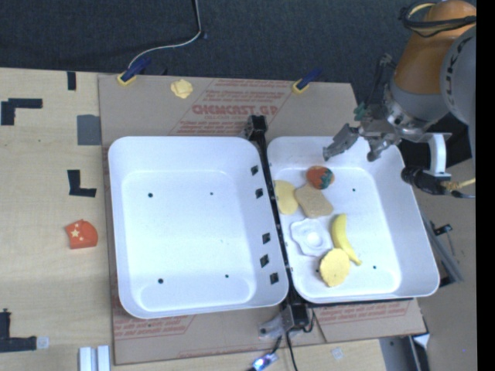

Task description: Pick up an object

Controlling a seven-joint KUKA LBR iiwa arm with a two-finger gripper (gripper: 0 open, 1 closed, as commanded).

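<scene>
The right bin (pixel 387 207) holds several food toys: a red-and-green round fruit (pixel 319 177), a tan slab (pixel 313 202), a pale yellow piece (pixel 285 197), a white fried egg (pixel 310 238), a banana (pixel 343 239) and a round yellow piece (pixel 335 268). My gripper (pixel 357 145) hangs open above the bin's far right part, its two fingers spread apart with nothing between them. It is to the right of and beyond the red fruit, apart from it.
The left bin (pixel 186 222) lies beside the right one, with a black clip strip (pixel 264 207) between them. A red toy (pixel 82 234) sits on the bench at the left and a small yellow piece (pixel 182 89) on the cardboard at the back.
</scene>
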